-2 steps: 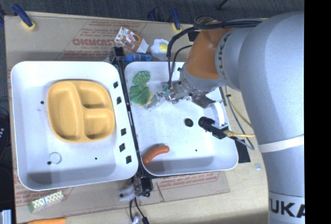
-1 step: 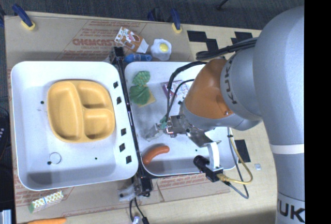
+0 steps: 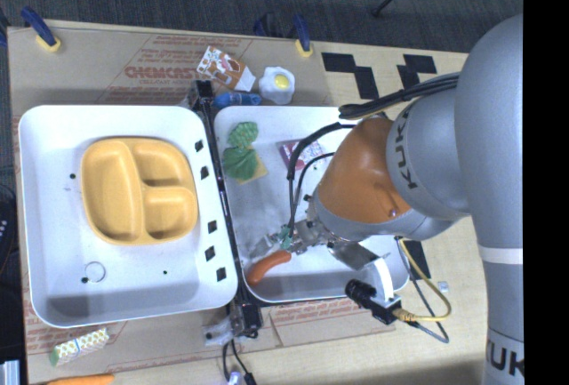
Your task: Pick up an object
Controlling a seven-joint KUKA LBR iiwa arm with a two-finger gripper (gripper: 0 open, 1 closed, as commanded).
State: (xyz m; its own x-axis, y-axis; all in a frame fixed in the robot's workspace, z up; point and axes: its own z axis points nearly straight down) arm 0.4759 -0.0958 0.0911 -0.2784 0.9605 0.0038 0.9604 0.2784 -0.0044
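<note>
An orange carrot-shaped toy [image 3: 268, 266] lies near the front wall of the right bin [image 3: 293, 292]. Toward the back of that bin rest a green leafy toy [image 3: 241, 133] and a green-and-yellow piece [image 3: 242, 164]. A purple-and-white packet [image 3: 292, 149] peeks out beside the arm. My gripper [image 3: 286, 240] is low in the right bin, just behind the carrot, largely hidden under the orange wrist band [image 3: 360, 179]. A yellow divided tray [image 3: 140, 188] sits in the left bin [image 3: 53, 143].
Behind the bins on the bench lie a snack packet [image 3: 219, 66], a blue item [image 3: 236, 98] and a white-and-yellow egg toy [image 3: 277, 84]. A wrapped candy [image 3: 80, 345] lies at the front left. A black divider [image 3: 216, 196] separates the bins.
</note>
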